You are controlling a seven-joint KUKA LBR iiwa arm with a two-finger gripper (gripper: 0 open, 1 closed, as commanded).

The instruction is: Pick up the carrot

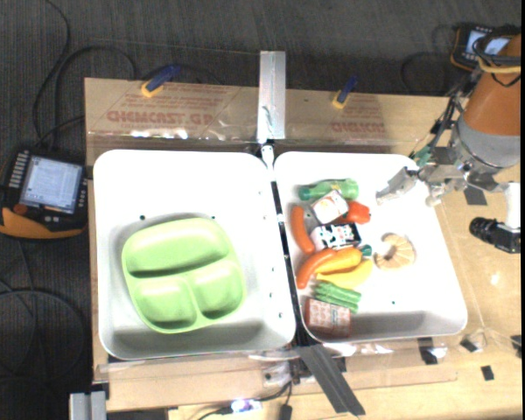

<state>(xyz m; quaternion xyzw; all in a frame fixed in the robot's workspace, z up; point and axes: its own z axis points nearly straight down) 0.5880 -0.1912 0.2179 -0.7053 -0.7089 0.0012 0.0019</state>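
Handheld control pendant (44,191): black and orange box with a lit screen, on the dark floor well left of the seam where the two bins meet.
Left bin (122,182): shallow white plastic tray on the tabletop, its right rim touching the seam.
Divided plate (183,273): light green plastic, three compartments, tilted, lying in the left bin, left of the seam.
Seam (281,234): dark line between the two bins, taken here as the landmark.
Right bin (420,296): shallow white plastic tray, its left rim against the seam.
Carrot (298,226): short orange plastic carrot, lying lengthwise just right of the seam, at the left edge of the toy pile.
Orange curved piece (319,263): just right of the seam, nearer the camera than the carrot.
Yellow banana-like piece (350,272): touching the orange curved piece, further right of the seam.
Green bottle-shaped toy (331,188): right of the seam, at the far end of the pile.
Tan ring-shaped pastry (395,250): well right of the seam, apart from the pile.
Tool (394,185): over the right bin's far right corner, well right of the seam and apart from the carrot; fingers spread, gripping nothing.
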